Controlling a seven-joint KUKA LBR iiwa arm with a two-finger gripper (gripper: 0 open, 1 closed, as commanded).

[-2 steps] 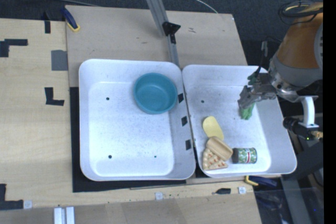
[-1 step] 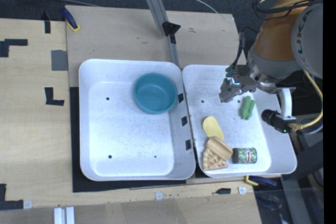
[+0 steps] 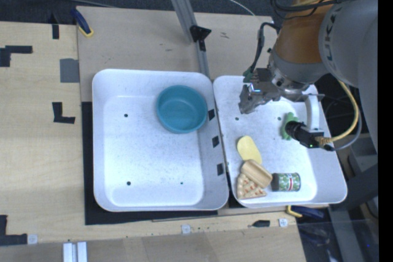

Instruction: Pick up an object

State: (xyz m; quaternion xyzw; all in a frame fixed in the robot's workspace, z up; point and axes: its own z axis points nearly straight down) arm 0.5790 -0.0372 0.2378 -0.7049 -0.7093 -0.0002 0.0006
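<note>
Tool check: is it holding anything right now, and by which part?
Nothing is seen held. The tool hangs over the right bin, above bare floor, apart from the yellow piece, pizza slice and can.

Left of the claw [image 3: 247, 101], the blue bowl [image 3: 181, 108] looks smooth matt plastic; the bins [image 3: 116, 150] glossy white (faintly speckled); the desk [image 3: 37, 156] pale wood.

Pretty even, softish light, white bins [image 3: 147, 193] slightly blown out with faint shadows, whole picture a bit grainy and soft.
</note>
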